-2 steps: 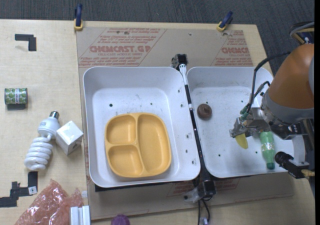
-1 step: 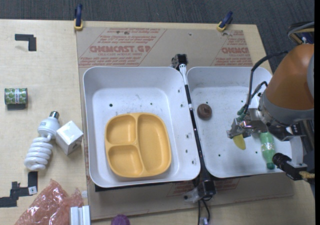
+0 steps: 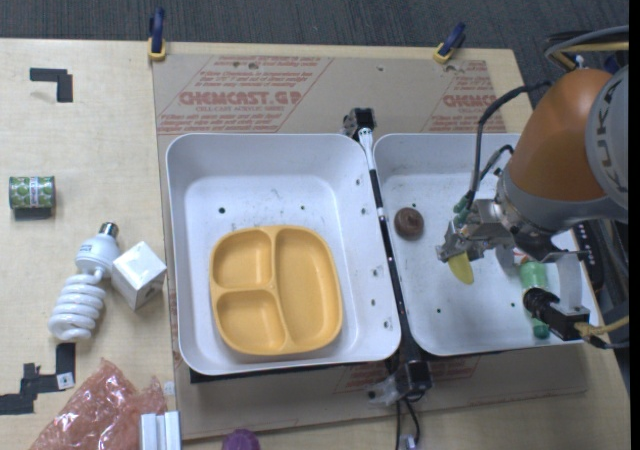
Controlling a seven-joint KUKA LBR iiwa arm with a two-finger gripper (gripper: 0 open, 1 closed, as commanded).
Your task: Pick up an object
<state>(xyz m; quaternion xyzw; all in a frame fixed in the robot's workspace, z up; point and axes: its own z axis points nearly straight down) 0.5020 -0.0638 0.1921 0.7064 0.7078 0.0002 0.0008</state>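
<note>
Yellow 3-compartment plastic plate [image 3: 300,278]; round brown lump [image 3: 408,223].

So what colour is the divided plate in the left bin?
The divided plate is mustard yellow, seen best in the camera view.

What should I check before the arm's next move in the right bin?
1. Position of the gripper over the right bin: ok, it is within the bin's walls.
2. Target at hand: ok, the yellow object sits right at the gripper's tip.
3. Grip on the yellow object: cannot tell, the view does not settle whether it is held.
4. Clearance from the brown round object: ok, it lies apart, nearer the bin's left wall.
5. Clearance from the yellow divided plate: ok, it lies in the left bin, away from the arm.
</note>
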